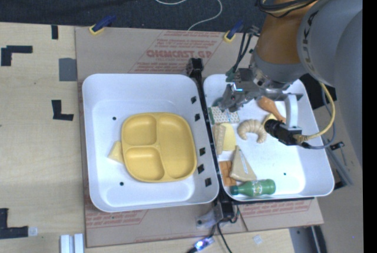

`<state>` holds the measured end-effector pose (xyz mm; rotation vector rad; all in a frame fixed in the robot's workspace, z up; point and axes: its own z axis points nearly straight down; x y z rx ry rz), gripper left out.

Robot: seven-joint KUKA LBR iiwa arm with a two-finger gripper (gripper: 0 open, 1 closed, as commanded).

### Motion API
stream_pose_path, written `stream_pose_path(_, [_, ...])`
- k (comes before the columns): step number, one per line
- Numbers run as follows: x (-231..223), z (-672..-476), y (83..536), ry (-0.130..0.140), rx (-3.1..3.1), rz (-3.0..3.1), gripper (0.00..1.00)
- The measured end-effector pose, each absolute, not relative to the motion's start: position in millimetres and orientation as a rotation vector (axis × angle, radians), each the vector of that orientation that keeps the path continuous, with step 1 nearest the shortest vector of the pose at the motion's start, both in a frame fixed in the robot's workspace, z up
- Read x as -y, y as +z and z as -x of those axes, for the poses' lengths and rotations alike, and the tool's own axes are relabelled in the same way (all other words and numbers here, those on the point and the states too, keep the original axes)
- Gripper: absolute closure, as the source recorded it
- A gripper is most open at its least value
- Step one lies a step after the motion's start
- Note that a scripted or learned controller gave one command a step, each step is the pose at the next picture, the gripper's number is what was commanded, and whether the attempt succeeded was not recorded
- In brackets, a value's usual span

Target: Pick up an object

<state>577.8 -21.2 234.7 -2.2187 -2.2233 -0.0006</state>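
Gripper (232,99) low over right bin (312,178), far-left corner; finger state unclear (cannot tell). Risk: croissant (253,129), cheese wedge (224,137) crowded close, so grasp may slip.

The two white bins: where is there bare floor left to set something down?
Left bin: bare floor all around the yellow divided plate, widest along the top. Right bin: bare patch right of the croissant and above the green bottle. Crowded along its left wall, where the gripper hovers.
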Motion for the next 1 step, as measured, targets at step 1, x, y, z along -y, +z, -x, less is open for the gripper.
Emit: stream_pose_path(1, [19.7,-584.1,218.1,0.006,2.222,2.219,1.00])
